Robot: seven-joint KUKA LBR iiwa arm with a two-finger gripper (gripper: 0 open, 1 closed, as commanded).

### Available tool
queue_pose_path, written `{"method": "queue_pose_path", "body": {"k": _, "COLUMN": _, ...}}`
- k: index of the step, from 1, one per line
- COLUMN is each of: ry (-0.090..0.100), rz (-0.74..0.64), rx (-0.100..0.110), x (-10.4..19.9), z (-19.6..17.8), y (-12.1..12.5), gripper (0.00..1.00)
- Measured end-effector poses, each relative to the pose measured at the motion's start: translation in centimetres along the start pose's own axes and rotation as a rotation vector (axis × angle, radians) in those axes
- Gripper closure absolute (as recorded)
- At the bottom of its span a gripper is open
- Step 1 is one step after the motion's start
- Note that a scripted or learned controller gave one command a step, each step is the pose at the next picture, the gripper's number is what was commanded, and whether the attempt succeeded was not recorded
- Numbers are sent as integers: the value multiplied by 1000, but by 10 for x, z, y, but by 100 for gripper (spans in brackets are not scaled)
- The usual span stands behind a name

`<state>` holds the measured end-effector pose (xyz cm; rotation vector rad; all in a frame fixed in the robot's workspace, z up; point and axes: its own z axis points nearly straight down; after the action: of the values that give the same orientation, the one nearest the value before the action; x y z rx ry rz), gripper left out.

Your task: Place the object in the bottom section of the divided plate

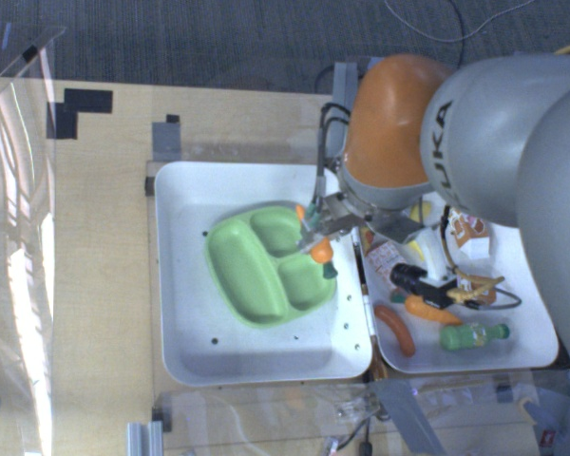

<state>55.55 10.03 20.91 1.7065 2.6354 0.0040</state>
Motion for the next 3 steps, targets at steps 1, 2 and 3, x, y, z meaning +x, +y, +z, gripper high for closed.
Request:
{"method": "queue_pose_path", "body": {"k": 1, "ry": 1, "rz": -22, "rx": 0, "x": 43, "z": 15, "y": 11, "gripper": 100}}
{"method": "queue_pose_path", "body": {"k": 2, "ry": 0, "rz": -21, "rx": 0, "x": 43, "z": 15, "y": 11, "gripper": 0}}
{"method": "queue_pose_path", "body": {"k": 3, "ry": -1, "rz": 22, "rx": -1, "x": -10, "z": -30, "y": -41, "gripper": 0}}
